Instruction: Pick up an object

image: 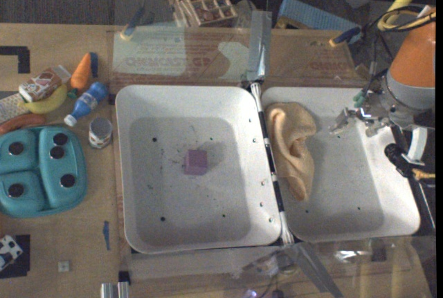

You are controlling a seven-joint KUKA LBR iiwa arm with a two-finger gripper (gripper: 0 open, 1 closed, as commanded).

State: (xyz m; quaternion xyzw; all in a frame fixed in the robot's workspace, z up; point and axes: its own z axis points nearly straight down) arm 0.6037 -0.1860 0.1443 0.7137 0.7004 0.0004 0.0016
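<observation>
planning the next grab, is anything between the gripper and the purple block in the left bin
Yes. The gripper is over the right bin, the purple block in the left bin. Between them lie the tan ear-shaped piece along the right bin's left side and the bins' touching rims.

Purple cube (196, 162) in left bin (138, 117), tan rubber ear (294, 148) in right bin (394, 217), arm (412, 68) at right

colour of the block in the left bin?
Purple. The block shows best in the camera view, near the middle of the left bin.
</observation>
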